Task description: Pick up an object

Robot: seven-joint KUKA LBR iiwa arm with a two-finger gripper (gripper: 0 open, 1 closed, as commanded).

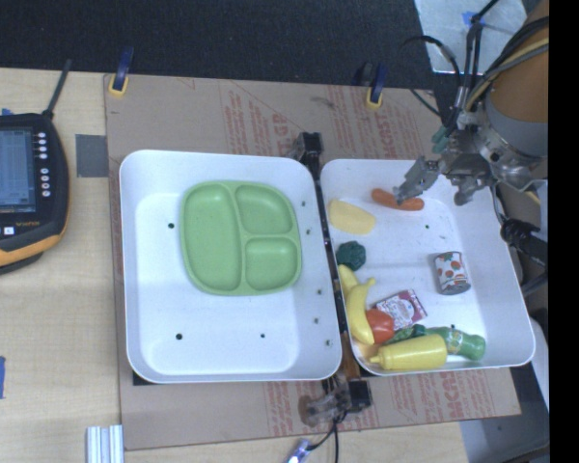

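Note:
In the right bin (pixel 482 234), an orange carrot (pixel 386 199) lies near the far wall. My gripper (pixel 432 191) hangs over the far part of that bin, open. Its left finger (pixel 412 181) reaches down to the carrot's right end, and the other finger (pixel 462 189) stands apart to the right. Nothing is held between them. Also in this bin are a pale yellow lemon (pixel 352 217), a green broccoli piece (pixel 351 255), a small red-labelled can (pixel 451 272), a banana (pixel 355 302), a red and white packet (pixel 400 309), a yellow bottle (pixel 413 355) and a green vegetable (pixel 458 342).
The left bin (pixel 154 336) holds a green divided plate (pixel 241 236). A teach pendant (pixel 10 191) lies on the bench at far left. Clamps sit between the bins at the far (pixel 311 146) and near (pixel 333 403) ends. Cables hang above the arm at upper right.

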